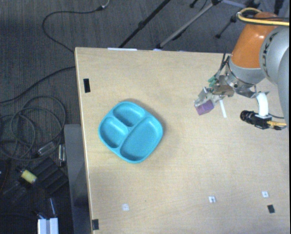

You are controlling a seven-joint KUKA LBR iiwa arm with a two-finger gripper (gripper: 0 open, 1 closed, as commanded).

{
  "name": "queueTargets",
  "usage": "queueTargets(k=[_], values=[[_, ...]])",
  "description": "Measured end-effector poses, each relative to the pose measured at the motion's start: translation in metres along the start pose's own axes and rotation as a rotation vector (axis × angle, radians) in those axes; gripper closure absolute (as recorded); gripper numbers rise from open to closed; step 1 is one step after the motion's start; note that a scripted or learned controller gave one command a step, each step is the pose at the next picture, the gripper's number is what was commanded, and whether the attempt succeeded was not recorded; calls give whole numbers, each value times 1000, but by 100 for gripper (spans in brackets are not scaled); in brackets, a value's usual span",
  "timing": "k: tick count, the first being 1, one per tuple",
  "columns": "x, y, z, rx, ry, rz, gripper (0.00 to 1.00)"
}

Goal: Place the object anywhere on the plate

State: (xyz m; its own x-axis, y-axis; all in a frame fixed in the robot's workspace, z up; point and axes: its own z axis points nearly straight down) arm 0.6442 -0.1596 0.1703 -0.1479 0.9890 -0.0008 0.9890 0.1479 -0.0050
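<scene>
Carrying a small purple object (204, 107) pinched between my gripper (206, 101) fingers, I hang at three o'clock from the blue plate (131, 131) (well apart), lifted so it clears the bench (184, 179).

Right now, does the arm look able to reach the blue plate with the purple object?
Probably yes. The gripper seems to hold the purple object to the right of the blue plate, and only bare tabletop lies between them, so nothing seems to block the way.
</scene>
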Motion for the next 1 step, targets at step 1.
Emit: queueTargets(k=[1], values=[[72, 14, -11, 0, 3, 69, 100]])
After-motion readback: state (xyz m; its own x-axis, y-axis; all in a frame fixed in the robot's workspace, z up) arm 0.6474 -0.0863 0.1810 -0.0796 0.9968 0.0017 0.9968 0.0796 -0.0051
